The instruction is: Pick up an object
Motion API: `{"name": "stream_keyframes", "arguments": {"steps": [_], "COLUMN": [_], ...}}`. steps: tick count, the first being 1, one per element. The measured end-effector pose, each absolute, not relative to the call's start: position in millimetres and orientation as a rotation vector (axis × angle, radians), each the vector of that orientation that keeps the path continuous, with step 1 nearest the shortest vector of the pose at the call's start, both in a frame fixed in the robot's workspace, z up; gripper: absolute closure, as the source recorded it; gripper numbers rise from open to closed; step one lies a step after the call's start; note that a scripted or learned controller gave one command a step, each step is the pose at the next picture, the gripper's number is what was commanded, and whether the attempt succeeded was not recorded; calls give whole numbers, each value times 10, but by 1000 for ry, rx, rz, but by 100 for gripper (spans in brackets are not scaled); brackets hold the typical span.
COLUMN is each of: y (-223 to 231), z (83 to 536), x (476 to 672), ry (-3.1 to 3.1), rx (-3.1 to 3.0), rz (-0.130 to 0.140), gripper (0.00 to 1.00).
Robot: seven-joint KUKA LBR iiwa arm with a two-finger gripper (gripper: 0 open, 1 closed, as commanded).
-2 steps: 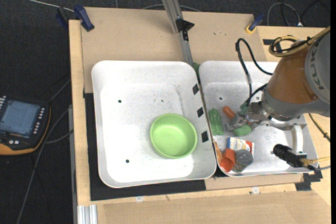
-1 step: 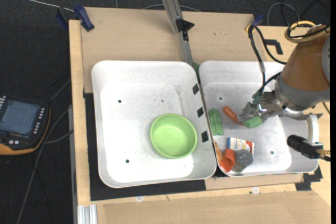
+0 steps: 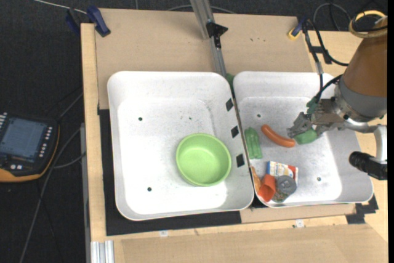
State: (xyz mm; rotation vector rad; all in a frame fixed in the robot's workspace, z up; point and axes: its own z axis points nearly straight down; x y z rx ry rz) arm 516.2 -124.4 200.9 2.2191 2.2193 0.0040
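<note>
Gripper (image 3: 303,127) sits low in the right bin (image 3: 329,86), its fingers closed around a green object (image 3: 306,137) — beside one end of the orange carrot (image 3: 278,136). Left bin (image 3: 123,86) contains a green bowl (image 3: 204,159).

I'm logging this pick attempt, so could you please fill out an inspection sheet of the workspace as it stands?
Surface: tan bench bearing left bin and right bin.
Job's things: orange carrot-like toy, green block, green piece at the gripper, small pile in right bin.
Clutter: green bowl in left bin.
Grippers: gripper low over right bin; jaws unclear.
Cables: black cables by arm.
Surroundings: dark carpet, pendant.
</note>
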Motion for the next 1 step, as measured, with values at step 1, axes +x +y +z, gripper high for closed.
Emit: {"name": "stream_keyframes", "arguments": {"steps": [1], "y": [-1244], "z": [2277], "x": [5169], "ry": [2220], "rx": [2219], "rz": [3], "gripper": [100]}}
